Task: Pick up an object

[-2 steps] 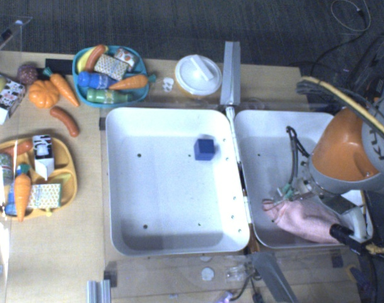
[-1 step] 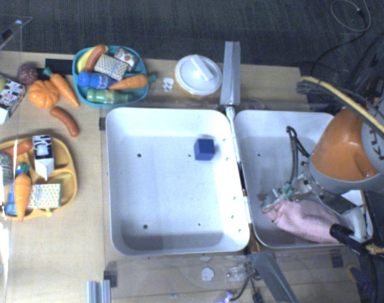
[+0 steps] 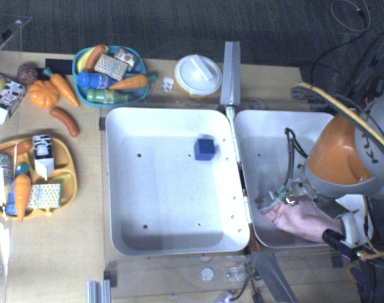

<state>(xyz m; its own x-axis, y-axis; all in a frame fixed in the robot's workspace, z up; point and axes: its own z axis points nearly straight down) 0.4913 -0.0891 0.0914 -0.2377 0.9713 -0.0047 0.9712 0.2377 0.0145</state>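
A: Arm position?

B: The arm (image 3: 343, 156) reaches in from the right, its orange band over the right bin (image 3: 267, 131). The gripper (image 3: 286, 197) sits low in that bin's near half, close to the wall shared with the left bin (image 3: 166, 232).

A: Jaw state?

B: Cannot tell. The wrist and cabling crowd the tip, and nothing resolves there.

A: Anything at the gripper?

B: A pink cloth (image 3: 302, 221) lies crumpled on the right bin's floor, directly under and just near-side of the gripper. They appear to touch, but whether the cloth is gripped cannot be read.

A: Other candidates?

B: One blue cube (image 3: 205, 148) in the left bin, in the far right part of its floor, well apart from the gripper. It rests flat, alone.

A: Outside the bins?

B: On the bench to the left: a blue bowl (image 3: 110, 97) of toy food at the far side, a yellow tray (image 3: 65, 169) with toy food nearer, and a small orange pumpkin (image 3: 43, 94), a carrot (image 3: 65, 89) and a sausage (image 3: 65, 121) loose between them. A white lidded container (image 3: 199, 74) stands beyond the left bin's far right corner.
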